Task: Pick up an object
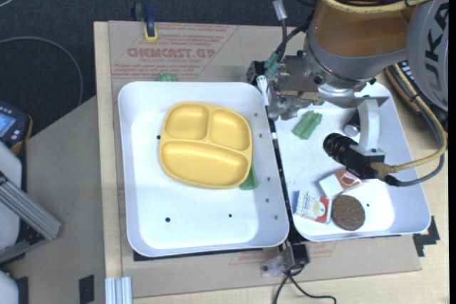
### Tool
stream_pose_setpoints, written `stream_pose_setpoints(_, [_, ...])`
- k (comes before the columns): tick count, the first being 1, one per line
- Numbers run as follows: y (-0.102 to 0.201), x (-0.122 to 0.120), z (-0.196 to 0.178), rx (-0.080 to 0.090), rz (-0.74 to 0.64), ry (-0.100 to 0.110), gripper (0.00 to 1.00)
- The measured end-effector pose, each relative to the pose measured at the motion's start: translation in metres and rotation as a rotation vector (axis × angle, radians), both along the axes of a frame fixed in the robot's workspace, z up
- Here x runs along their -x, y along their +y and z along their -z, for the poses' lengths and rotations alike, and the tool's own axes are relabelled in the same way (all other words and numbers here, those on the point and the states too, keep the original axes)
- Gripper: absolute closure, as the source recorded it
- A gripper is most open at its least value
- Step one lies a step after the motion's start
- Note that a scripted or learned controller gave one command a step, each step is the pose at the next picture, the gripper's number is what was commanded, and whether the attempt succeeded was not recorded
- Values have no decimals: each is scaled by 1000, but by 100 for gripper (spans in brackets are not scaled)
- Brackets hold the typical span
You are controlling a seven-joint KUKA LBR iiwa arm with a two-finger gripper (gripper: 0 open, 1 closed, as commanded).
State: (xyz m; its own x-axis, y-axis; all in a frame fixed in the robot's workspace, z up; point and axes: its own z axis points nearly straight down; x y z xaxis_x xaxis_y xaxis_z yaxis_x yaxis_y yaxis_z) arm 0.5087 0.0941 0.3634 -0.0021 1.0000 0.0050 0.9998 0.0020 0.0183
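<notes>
Under yellow plate (206, 144), half-hidden green item (249, 179)

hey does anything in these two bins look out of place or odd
One thing: a green object in the left bin is mostly pinned under the lower right edge of the yellow divided plate, so just a sliver pokes out. The items in the right bin lie loose and scattered; nothing looks spilled or broken.

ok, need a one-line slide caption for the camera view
KUKA arm reaching over the right bin, above a green piece; yellow divided plate lies in the left bin.
</notes>
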Motion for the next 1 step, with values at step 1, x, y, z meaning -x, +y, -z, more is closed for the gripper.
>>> stream_pose_setpoints(1, [53, 30, -28, 1, -6, 13, 100])
